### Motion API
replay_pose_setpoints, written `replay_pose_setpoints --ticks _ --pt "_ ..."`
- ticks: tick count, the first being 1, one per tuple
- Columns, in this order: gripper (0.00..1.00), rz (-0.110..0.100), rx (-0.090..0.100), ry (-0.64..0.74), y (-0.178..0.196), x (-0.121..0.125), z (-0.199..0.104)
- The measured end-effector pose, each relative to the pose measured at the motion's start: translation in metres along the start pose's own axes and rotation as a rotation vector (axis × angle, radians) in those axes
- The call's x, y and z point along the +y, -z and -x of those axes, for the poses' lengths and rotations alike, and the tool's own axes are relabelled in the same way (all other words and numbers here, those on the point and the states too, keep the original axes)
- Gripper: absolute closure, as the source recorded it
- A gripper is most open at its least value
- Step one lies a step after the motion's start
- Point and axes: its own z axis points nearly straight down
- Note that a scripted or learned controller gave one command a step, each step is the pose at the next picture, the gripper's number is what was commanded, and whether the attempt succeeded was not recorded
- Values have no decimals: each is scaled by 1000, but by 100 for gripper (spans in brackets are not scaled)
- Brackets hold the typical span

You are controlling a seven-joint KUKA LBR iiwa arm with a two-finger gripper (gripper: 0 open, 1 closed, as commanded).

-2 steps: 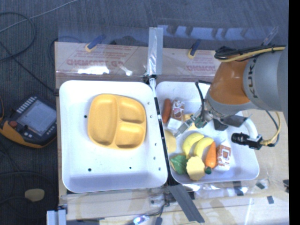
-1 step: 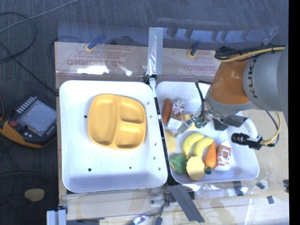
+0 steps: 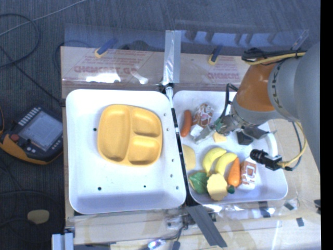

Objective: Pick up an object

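My gripper (image 3: pixel 210 130) is low in the right bin (image 3: pixel 276 191), reaching in from the right under the orange-banded wrist (image 3: pixel 257 90). It sits among toy foods: an orange carrot (image 3: pixel 186 123) to its left, a red-and-white packet (image 3: pixel 204 114) just behind it and a small yellow wedge (image 3: pixel 220 137) beside it. Nearer the front lie two yellow bananas (image 3: pixel 220 159), a second carrot (image 3: pixel 234 172), a white-and-red carton (image 3: pixel 249 173), a green leafy piece (image 3: pixel 197 181) and a yellow block (image 3: pixel 217 187). Nothing shows as lifted.
The left bin (image 3: pixel 83 191) holds a yellow divided tray (image 3: pixel 129 134). A pale yellow disc (image 3: pixel 188 158) lies against the divider between the bins. A black cable connector (image 3: pixel 264 159) hangs over the right bin. A handheld pendant (image 3: pixel 35 134) lies on the floor at left.
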Motion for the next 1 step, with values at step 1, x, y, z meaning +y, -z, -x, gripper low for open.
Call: replay_pose_setpoints --ticks 1 --pt "0 -14 6 190 98 3 -23"
